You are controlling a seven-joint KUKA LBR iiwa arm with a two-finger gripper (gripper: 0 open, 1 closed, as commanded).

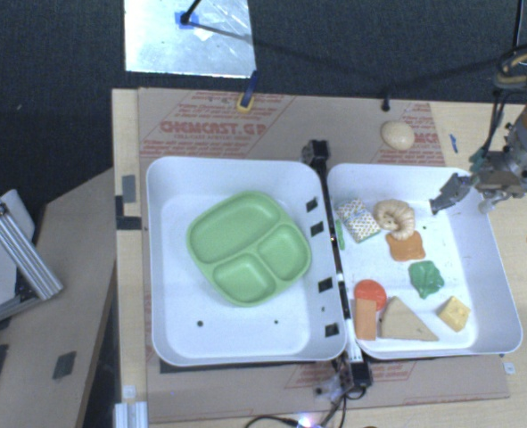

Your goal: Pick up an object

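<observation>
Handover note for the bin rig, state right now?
Gripper: over the right bin's upper right, nothing seen between its fingers; open or shut not readable.
Right bin holds the toy food: croissant, checkered block, orange piece, green broccoli, red tomato, orange wedge, tan slice, yellow cheese.
Left bin holds the green divided plate.
Done: no pick evident.
Left: grasp and lift one object; the croissant looks nearest.
</observation>
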